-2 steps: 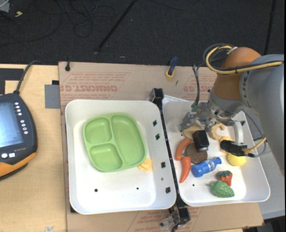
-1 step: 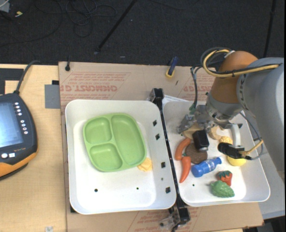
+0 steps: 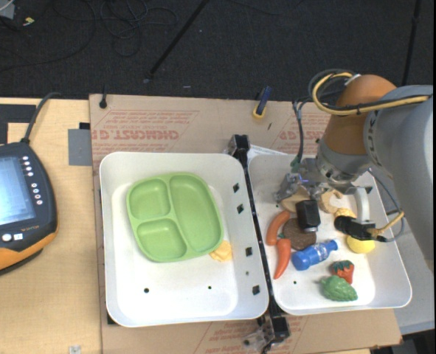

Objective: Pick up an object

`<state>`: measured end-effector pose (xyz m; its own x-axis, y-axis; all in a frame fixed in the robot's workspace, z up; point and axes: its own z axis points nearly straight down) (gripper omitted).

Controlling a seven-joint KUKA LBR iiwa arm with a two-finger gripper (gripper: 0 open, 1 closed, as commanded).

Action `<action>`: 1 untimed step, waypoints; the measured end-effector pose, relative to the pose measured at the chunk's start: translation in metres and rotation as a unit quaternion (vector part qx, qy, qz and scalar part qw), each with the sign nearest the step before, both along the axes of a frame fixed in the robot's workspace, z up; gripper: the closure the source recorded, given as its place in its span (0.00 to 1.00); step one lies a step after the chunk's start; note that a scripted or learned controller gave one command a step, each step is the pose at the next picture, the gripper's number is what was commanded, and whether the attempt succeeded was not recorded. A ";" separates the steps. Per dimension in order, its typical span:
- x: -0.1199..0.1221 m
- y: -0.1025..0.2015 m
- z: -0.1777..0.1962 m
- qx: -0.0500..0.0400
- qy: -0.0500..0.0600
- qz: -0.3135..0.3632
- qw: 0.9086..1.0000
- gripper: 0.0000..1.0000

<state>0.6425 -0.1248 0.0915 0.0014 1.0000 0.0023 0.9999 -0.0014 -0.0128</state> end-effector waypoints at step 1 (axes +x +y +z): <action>-0.002 0.008 0.055 -0.001 -0.006 0.002 1.000 1.00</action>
